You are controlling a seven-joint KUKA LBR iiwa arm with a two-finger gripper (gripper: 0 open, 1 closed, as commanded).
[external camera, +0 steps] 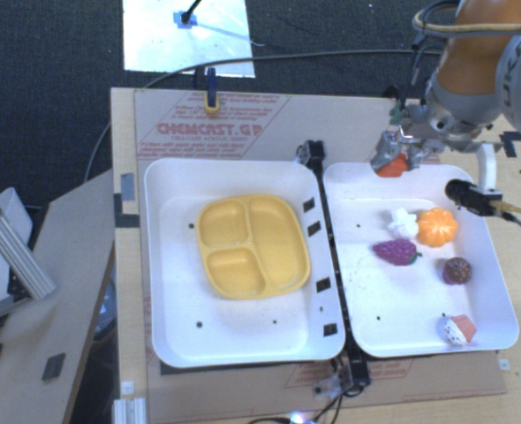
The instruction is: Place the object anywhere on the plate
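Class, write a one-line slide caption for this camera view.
End effector holding an orange object above the right bin, yellow divided plate waiting in the left bin.

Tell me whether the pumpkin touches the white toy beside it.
Cannot tell. In the camera view the pumpkin and white toy sit edge to edge; no gap or contact shows plainly.

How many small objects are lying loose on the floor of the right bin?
5: a white piece and an orange pumpkin near the middle, purple grapes below them, a dark red ball to the right, and a white-orange piece at the near corner. The tool may hide more.
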